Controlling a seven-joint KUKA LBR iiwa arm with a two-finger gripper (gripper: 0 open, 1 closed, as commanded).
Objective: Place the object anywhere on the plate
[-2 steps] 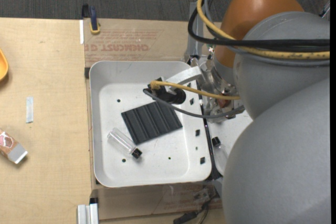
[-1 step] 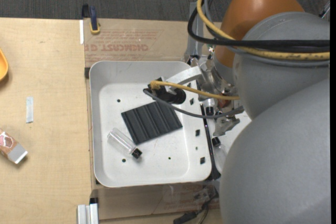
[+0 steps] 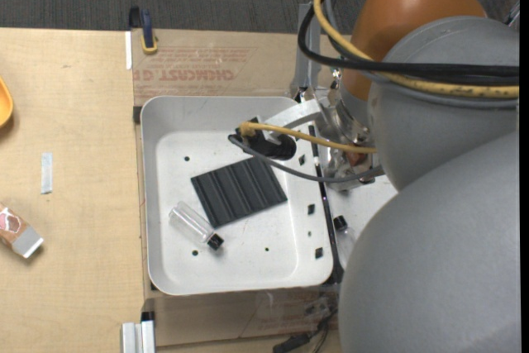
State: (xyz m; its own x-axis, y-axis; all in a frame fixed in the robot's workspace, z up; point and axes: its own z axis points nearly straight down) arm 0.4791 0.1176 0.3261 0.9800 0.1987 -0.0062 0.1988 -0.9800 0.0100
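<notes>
A dark ribbed rectangular plate [image 3: 240, 190] lies flat, slightly turned, in the middle of the left white bin [image 3: 157, 178]. A clear plastic tube with a black cap [image 3: 197, 226] lies on the bin floor just off the plate's lower left corner, touching nothing else. My gripper [image 3: 337, 155] hangs over the divide between the two bins, to the right of the plate and well away from the tube. The bulky grey arm and orange band cover it from above.
The arm hides most of the right bin. Small black bits [image 3: 339, 222] lie near the divide. On the wooden bench to the left sit an orange thing [image 3: 4, 105], a pale strip [image 3: 46, 174] and a reddish packet [image 3: 18, 232]. Printed cardboard [image 3: 194, 66] lies behind the bin.
</notes>
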